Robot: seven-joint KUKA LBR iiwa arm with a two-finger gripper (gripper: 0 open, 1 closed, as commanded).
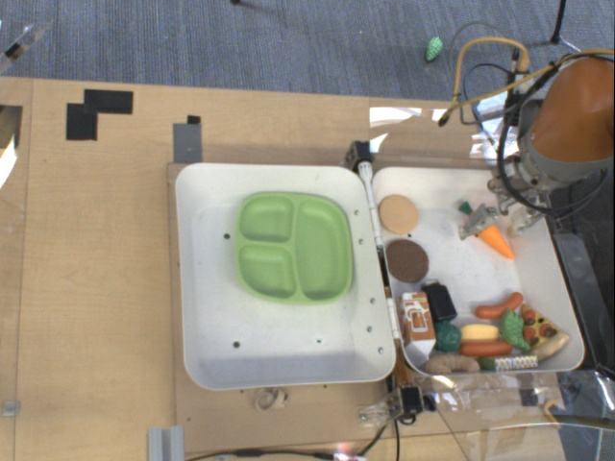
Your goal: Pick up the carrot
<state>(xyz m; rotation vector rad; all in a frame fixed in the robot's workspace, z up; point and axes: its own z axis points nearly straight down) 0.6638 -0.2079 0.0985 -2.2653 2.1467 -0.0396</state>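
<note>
One carrot sits between the open pincer fingers, right bin.

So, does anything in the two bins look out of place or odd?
Nothing is spilled or damaged. Most toy food is heaped in the right bin's near corner, while the carrot lies apart, by the gripper. The green plate sits slightly askew.

A green divided plate lies in the left bin, well to the left of the gripper. Nearer it, to its left, sit a tan disc and a brown disc; toy food is heaped below it.
</note>
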